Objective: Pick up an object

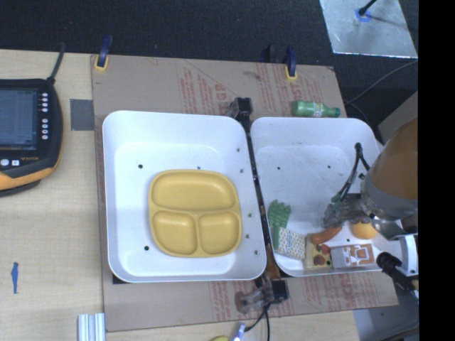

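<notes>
In the right bin (298, 137), down near its front corner, pincer (340, 212) low over a small clutter of objects (328, 251), nothing visibly lifted, grasp state impossible to tell, pick-up apparently not yet done.

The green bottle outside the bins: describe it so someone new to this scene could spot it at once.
Start at the right white bin and look just past its far rim, onto the brown cardboard sheet. The small green bottle lies there on its side. Unlike the green item inside that bin, it rests outside both bins, alone on the cardboard.
</notes>
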Tool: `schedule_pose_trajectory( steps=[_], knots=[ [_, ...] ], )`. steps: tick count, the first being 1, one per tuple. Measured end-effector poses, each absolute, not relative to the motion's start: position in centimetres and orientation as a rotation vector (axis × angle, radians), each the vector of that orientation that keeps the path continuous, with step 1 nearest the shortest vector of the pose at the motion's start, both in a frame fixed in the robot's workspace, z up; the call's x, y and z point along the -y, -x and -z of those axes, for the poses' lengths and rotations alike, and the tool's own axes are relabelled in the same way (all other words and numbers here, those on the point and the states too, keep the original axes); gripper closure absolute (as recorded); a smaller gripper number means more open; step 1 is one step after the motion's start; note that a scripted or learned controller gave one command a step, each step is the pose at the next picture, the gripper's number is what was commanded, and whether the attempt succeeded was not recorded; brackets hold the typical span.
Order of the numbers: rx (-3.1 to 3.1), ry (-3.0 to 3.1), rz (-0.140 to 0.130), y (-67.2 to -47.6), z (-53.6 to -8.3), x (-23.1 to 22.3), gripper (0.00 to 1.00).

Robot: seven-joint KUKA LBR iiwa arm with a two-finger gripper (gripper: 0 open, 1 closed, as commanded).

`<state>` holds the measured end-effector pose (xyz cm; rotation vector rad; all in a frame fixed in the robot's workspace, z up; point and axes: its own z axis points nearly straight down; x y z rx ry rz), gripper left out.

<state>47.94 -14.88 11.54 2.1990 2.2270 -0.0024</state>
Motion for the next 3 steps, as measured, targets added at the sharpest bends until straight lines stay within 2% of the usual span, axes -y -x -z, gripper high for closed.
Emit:
schedule_pose_trajectory(
  steps=[1,2,3],
  knots=[
    [-2.231,-2.195,0.004,-48.0,-12.5,14.9,1.00],
    [-2.226,-2.219,0.001,-47.6,-16.9,14.3,1.00],
    [-2.231,-2.217,0.005,-49.5,-13.0,12.0,1.00]
  ],
)
